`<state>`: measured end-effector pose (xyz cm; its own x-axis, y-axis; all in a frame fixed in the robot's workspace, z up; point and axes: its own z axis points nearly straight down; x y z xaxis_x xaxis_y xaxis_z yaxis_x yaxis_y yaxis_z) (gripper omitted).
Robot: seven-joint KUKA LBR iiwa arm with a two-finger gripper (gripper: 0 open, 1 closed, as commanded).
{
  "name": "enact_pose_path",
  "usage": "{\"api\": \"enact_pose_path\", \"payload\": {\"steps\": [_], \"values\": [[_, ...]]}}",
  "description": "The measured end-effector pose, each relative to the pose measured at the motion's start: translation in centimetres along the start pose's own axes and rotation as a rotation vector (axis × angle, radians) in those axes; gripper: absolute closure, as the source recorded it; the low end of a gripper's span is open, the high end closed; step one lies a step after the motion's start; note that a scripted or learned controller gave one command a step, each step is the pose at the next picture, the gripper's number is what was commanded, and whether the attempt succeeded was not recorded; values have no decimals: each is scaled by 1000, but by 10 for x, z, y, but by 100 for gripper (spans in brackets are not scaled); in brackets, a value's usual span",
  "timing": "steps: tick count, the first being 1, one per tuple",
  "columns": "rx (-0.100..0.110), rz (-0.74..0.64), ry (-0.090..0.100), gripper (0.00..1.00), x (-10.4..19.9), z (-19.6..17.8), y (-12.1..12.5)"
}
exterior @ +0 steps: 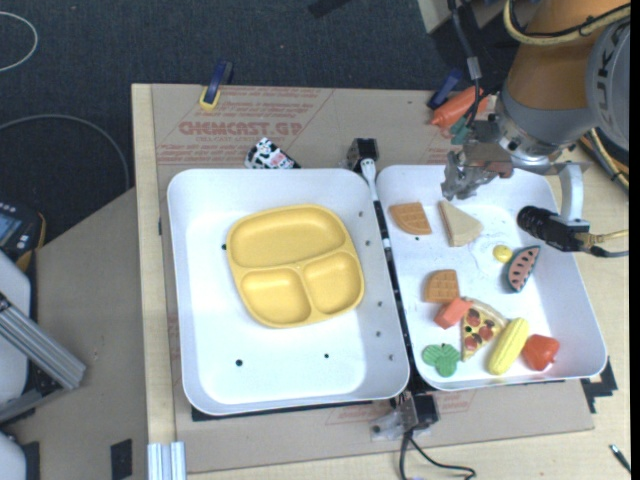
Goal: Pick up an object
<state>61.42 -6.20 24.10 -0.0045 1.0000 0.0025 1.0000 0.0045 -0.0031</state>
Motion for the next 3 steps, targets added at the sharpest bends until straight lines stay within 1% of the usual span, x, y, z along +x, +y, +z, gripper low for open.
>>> {"api": "enact_pose_path", "payload": {"steps": [1, 2, 3], "values": [[3, 1, 0, 100, 41, 15, -33], [3, 0, 0, 100, 82, 25, -60], [2, 2, -1, 100, 117, 25, -94]]}}
